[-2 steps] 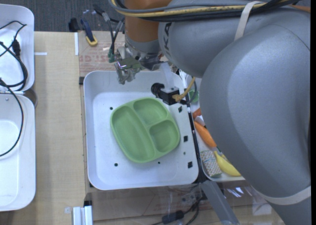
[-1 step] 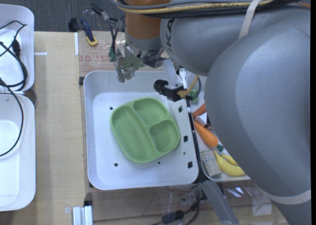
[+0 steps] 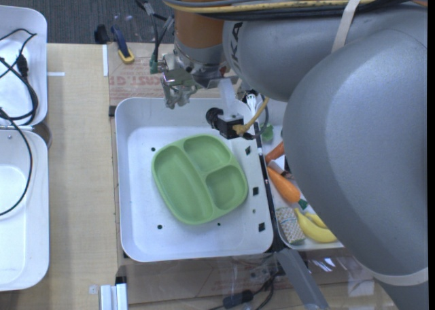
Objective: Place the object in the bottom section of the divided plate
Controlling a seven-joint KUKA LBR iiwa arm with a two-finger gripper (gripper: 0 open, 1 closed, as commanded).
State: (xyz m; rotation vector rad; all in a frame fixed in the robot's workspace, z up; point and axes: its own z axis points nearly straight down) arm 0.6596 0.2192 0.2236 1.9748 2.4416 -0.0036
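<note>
Wooden bench top (image 3: 75,166) carries a white bin (image 3: 136,234) with a green divided plate (image 3: 198,179) lying at its middle. Beyond the plate's far edge, the gripper (image 3: 178,94) hangs over the bin's rim; its hold cannot be told. Right of the plate, past the bin wall, lie a carrot (image 3: 284,186) and banana (image 3: 314,227).

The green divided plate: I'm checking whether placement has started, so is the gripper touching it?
Apart. The camera view shows the gripper over the bin's far rim, with bare white bin floor between it and the green divided plate.
</note>
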